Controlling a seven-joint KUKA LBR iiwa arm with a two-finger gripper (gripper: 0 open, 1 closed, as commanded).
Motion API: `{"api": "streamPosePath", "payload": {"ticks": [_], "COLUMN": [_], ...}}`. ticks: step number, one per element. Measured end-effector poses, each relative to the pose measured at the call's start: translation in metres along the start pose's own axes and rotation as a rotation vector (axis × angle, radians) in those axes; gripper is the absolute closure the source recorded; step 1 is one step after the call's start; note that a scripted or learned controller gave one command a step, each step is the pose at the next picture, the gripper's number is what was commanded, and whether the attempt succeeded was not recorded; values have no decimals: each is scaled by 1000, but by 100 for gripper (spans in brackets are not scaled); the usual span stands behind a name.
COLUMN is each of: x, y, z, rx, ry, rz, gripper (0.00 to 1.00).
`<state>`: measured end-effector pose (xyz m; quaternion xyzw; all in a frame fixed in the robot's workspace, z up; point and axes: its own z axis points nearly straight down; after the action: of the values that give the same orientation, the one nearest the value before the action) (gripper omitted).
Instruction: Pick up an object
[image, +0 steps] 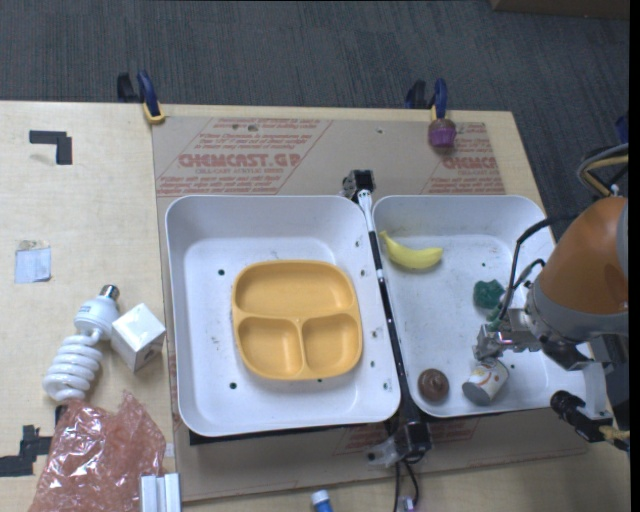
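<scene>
At the near edge of the tabletop (90, 210), a crumpled pink plastic wrap (95, 455) was seen at the left, cut off by the frame, with a small blue-capped item (320, 499) also cut off further right. Just beyond the wrap lay a white spiral bulb (78, 352) beside a small white cube (138, 336).

In the right bin (455, 212), near its front wall, a small brown round object (433, 384) was seen, and just beside it a white cup-like item (484, 384) lying tilted; its markings were too small to be read. The jaws (495, 340) were seen directly above that cup, at the end of the grey arm with the orange band (590, 262), which entered from the right and covered that bin's right side. Whether the jaws were parted or closed could not be told, since the fingers were hidden by the wrist hardware and cables; nothing could be seen held between them. A small green object (488, 294) lay just beyond the jaws, partly hidden by a black cable. Further back, a yellow banana (410, 254) lay near the dividing walls.

In the left bin (200, 250), a yellow three-compartment tray (297, 319) was set in the middle.

At the far edge, a purple object (442, 133) was seen on the brown board (250, 155), too small to be identified.
</scene>
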<state>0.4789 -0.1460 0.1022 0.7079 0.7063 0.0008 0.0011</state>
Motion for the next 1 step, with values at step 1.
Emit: {"api": "streamPosePath", "payload": {"ticks": [1], "x": [38], "y": [-1], "z": [10], "rx": [1], "ry": [0], "rz": [-2], "gripper": [0]}}
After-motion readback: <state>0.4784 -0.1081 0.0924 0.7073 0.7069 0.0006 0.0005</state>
